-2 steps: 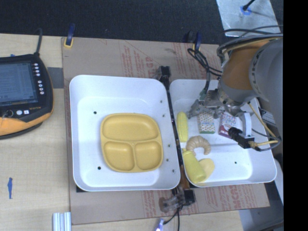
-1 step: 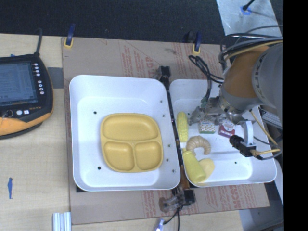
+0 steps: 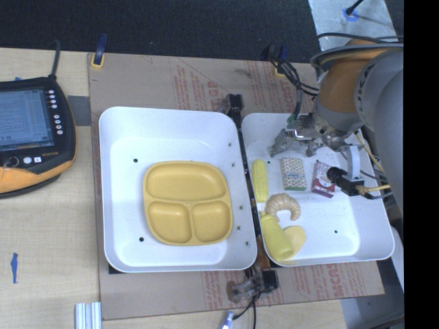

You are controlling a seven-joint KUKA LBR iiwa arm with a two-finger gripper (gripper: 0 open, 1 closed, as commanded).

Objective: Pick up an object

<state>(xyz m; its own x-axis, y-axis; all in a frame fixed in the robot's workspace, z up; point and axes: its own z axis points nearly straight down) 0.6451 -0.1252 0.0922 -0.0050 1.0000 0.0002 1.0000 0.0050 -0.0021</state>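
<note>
A: Where is the arm sitting at this moment?

B: The grey arm point(image 3: 374, 91) with its orange band is reaching in from the right and hanging over the far part of the right bin point(image 3: 370, 242). Its gripper point(image 3: 296, 141) is hovering near the bin's back wall, just behind a small green-and-white box point(image 3: 293, 173).

A: Is the gripper grasping anything?

B: Nothing is showing between its fingers, and I cannot tell whether they are spread or clenched; the metal parts are blurring together there.

A: What is lying in that right bin?

B: The green-and-white box is lying flat near the middle. A small red packet point(image 3: 323, 179) is sitting just to its right, close to some black cabling. A yellow corn cob point(image 3: 260, 179) is lying along the left wall. A tan croissant point(image 3: 284, 205) is curling in front of the box, and a yellow cup point(image 3: 281, 241) is lying on its side just in front of the croissant, near the front-left corner.

A: And the left bin?

B: The left bin point(image 3: 123, 184) is carrying a yellow divided plate point(image 3: 186, 202), lying flat in the middle. On the table point(image 3: 48, 252) to the far left, a teach pendant point(image 3: 31, 134) with a lit screen is resting well apart from both bins.
</note>
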